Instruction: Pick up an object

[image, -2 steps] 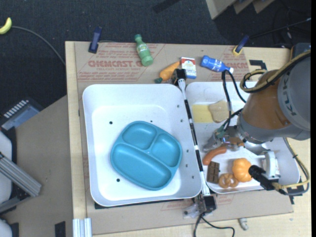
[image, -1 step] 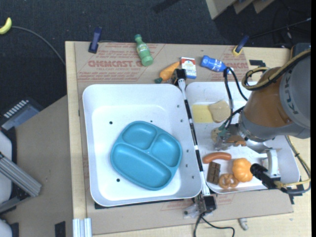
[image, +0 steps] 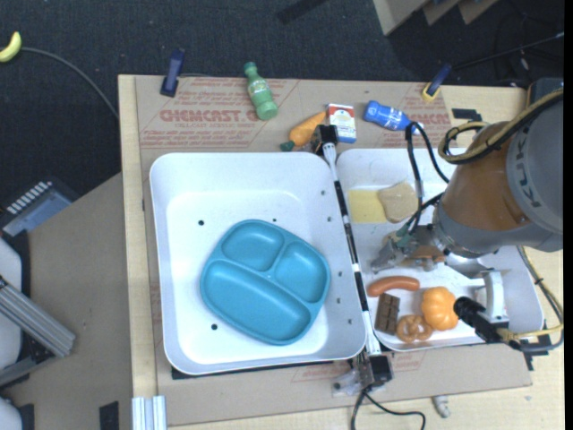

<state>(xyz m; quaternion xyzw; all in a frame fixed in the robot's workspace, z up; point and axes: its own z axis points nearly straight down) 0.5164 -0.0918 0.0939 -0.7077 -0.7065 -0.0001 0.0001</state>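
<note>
My gripper [image: 400,249] hangs low in the middle of the right bin [image: 528,307], below the grey and orange arm [image: 488,195]. Just under it lies a red sausage [image: 394,285]. Nearer the front edge are a brown chocolate bar [image: 387,312], a pretzel [image: 414,328] and an orange pepper [image: 439,307]. At the back of this bin sit a yellow cheese slice [image: 361,205] and a piece of bread [image: 398,201]. The arm hides part of the bin's right side.
The left bin [image: 179,195] holds a blue divided plate [image: 264,280]. On the board behind the bins lie a green bottle [image: 261,92], a carrot [image: 307,130], a small carton [image: 341,122] and a blue can [image: 387,115]. A black cable [image: 416,164] loops beside the arm.
</note>
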